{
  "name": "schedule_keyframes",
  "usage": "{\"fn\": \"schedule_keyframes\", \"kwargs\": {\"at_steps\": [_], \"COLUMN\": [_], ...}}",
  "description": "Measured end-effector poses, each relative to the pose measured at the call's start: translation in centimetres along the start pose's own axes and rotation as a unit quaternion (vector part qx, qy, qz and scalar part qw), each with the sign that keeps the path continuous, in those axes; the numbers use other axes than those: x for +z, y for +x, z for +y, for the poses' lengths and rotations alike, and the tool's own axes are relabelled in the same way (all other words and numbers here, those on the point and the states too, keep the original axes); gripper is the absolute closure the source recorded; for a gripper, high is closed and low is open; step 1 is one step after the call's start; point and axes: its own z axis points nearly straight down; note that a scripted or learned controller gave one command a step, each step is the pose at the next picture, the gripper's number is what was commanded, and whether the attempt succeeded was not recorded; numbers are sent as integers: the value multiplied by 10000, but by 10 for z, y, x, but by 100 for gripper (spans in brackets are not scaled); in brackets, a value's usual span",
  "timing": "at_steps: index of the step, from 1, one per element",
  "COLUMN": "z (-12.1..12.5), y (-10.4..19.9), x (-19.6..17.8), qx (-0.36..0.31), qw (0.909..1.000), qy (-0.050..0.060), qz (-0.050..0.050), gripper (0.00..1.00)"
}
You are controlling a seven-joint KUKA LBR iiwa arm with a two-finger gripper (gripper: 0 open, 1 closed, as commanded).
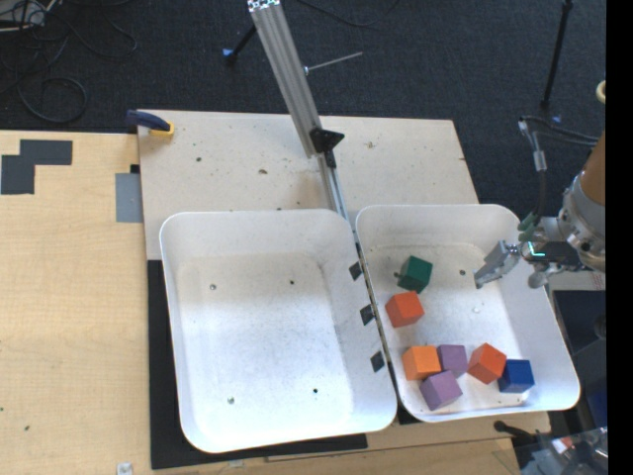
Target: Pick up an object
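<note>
Coloured cubes lie in the right bin (pixel 554 339): a green cube (pixel 416 272) and a red-orange cube (pixel 405 309) near its middle, with orange, purple and blue cubes (pixel 465 367) clustered at its near edge. Above the bin's right side hangs the gripper (pixel 492 265), its fingers spread around nothing. The left bin (pixel 188 236) adjoins on a speckled plywood bench (pixel 396 161); dark carpet with cables surrounds it. No legible writing appears.
</note>
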Motion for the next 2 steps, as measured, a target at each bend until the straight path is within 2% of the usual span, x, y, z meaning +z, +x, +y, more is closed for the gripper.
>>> {"fn": "schedule_keyframes", "kwargs": {"at_steps": [1,2], "z": [0,-6], "y": [-1,4], "x": [-2,45], "qx": [15,5], "qw": [10000,10000], "qy": [-21,4], "qz": [-5,0], "gripper": [0,0]}}
